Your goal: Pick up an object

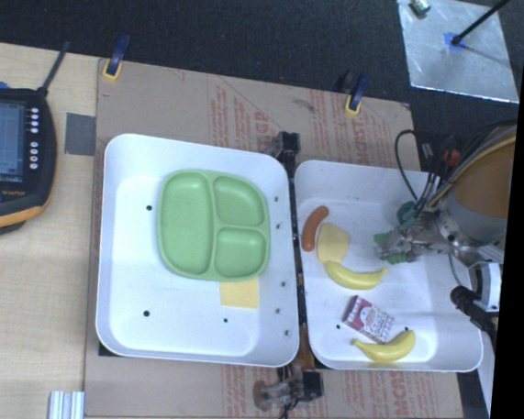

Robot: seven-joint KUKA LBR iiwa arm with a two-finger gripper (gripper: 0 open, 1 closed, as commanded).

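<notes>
Over the right bin (432, 354) you have the gripper (398, 247), reaching in from the right edge with its grey wrist and a bundle of cables above it. Its tip sits low above the bin floor, just right of the upper banana (355, 276), apart from it as far as you can see. Whether the fingers are spread or closed you cannot tell; the tip is a small dark, greenish tangle and nothing shows clearly between them.

Your candidates for picking all lie in that right bin. A reddish-brown sausage (313, 227) lies nearly upright close to the bin's left wall. Just beside it, to the right, is a pale yellow wedge (333, 242), and the upper banana touches the wedge's lower edge, curving off toward the gripper. Lower down, a small red and white packet (369, 319) lies tilted, and a second banana (386, 347) lies just below it, near the bin's front wall.

Look to the left bin (118, 264) and you see a green divided plate (213, 224) with three compartments, and a yellow square slice (239, 293) touching its lower edge. A teach pendant (4, 163) lies on the bench at far left, well apart from both bins
</notes>
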